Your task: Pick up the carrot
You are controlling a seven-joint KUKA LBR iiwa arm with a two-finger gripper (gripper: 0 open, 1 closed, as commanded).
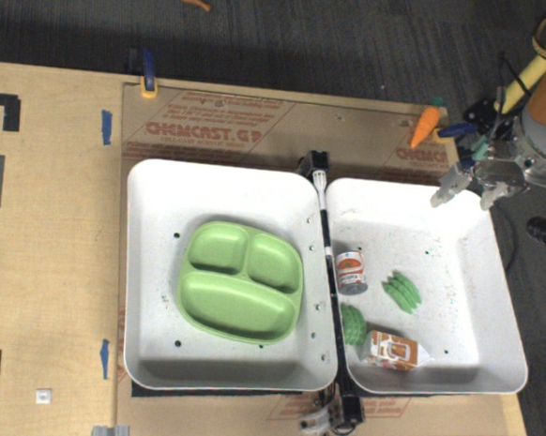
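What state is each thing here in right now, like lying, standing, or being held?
carrot: lying on the board behind the right bin, outside it, not held
tool: above the right bin's far corner, nothing between its fingers
green plate: flat in the left bin
can: lying on its side in the right bin
pea pod: lying flat
carton: lying flat

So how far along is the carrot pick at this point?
Nothing looks done yet. The carrot lies on the brown board behind the right bin, outside both bins. In hand: the hand hangs over that bin's far right corner, open, with nothing between its fingers, just right of the carrot. Left: reaching the carrot, closing on it and lifting.
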